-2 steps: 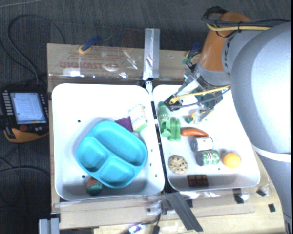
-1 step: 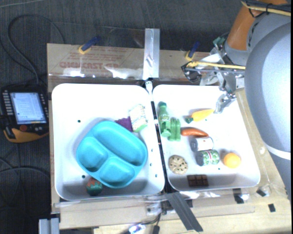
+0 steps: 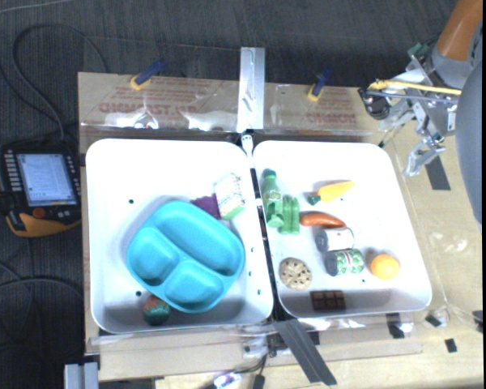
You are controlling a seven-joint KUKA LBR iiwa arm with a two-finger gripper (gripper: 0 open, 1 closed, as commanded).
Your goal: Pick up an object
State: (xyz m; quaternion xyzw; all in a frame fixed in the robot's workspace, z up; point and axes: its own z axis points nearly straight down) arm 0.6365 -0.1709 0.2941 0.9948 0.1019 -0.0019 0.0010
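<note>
White right bin (image 3: 405, 217) kept bare floor at three o'clock; no label read clearly; gripper (image 3: 425, 148) state: cannot tell.

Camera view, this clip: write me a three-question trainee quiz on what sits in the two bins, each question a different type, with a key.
1. True or false: the blue divided tray lies in the right bin.
2. Multiple choice: which item lies nearest the right bin's front wall? A) the yellow corn B) the chocolate bar C) the green bottle
3. Fill in: the round cookie lies beside the divider, just in front of the green ____.

Key: 1. False; it lies in the left bin. 2. B. 3. toy; the view is too coarse to name it further.
</note>
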